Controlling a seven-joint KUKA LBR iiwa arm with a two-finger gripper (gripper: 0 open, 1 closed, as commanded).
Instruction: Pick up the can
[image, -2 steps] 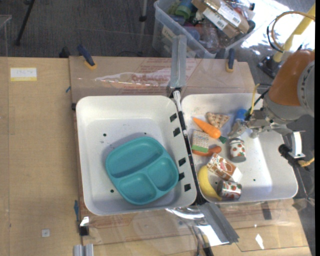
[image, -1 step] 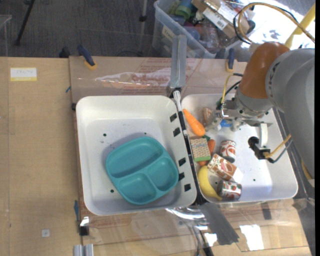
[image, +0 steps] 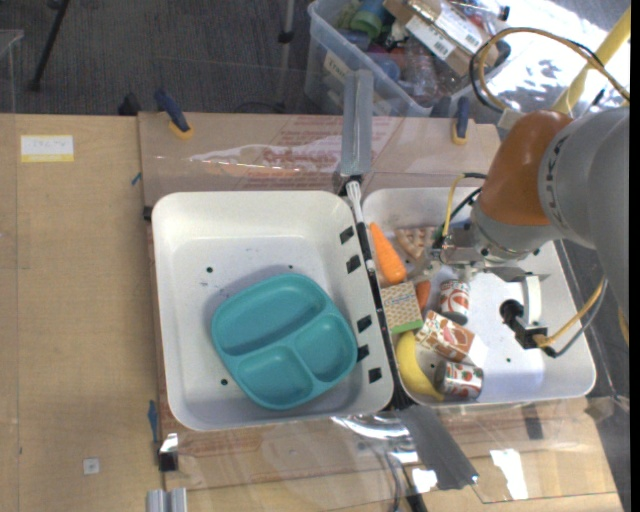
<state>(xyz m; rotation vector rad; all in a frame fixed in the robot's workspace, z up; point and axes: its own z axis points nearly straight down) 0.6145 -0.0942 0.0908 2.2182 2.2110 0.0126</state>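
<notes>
Nearest the camera, at the front of the right bin (image: 575, 375), a small red-and-white can (image: 460, 379) lies on its side, just beside a yellow banana (image: 412, 365) that curves along the bin's left wall. Just behind these lies a red-and-white carton (image: 447, 337), tilted, and beyond it a second red-and-white can (image: 456, 300) stands just below the gripper (image: 452, 262). The grey arm (image: 590, 170), with its orange band (image: 520, 170), reaches in from the right, and the gripper hangs over the middle of the right bin; whether it is open, closed, or gripping anything cannot be told, since the wrist hides that. An orange carrot (image: 387, 254) lies along the left wall further back, with a green-edged box (image: 400, 306) between it and the banana. The left bin (image: 180, 300) holds a teal divided plate (image: 285, 340), lying flat near its front.
</notes>
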